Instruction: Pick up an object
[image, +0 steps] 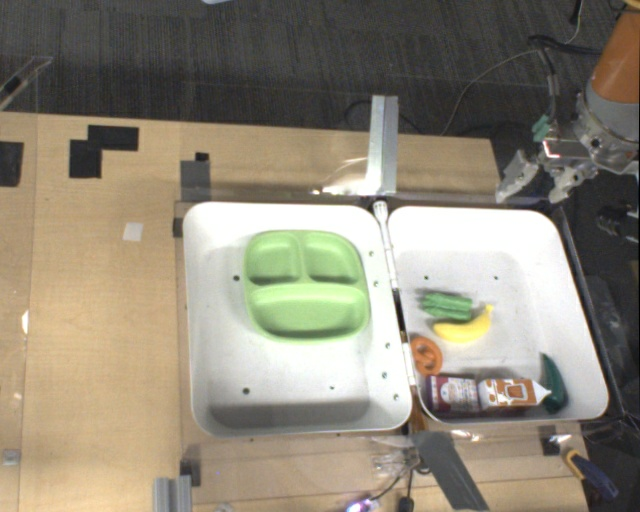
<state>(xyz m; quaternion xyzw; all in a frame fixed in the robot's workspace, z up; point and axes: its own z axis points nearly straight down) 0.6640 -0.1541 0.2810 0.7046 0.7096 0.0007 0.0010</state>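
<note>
Yellow banana (464, 328) lies in the right bin (520, 240), well nearer than the empty, spread gripper (545, 178) hovering past its far right corner over dark carpet (250, 60).

Light green divided plate (304, 283), yellow banana (465, 329), green pepper (446, 304), orange disc (426, 352), brown-and-white carton (484, 393), white bins (215, 330)

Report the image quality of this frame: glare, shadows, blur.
Camera view: even overhead light; mild glare on the white bins' rims; soft shadow along the left bin's near wall; the gripper at top right is slightly blurred; the green tray and banana look reasonably sharp.
</note>
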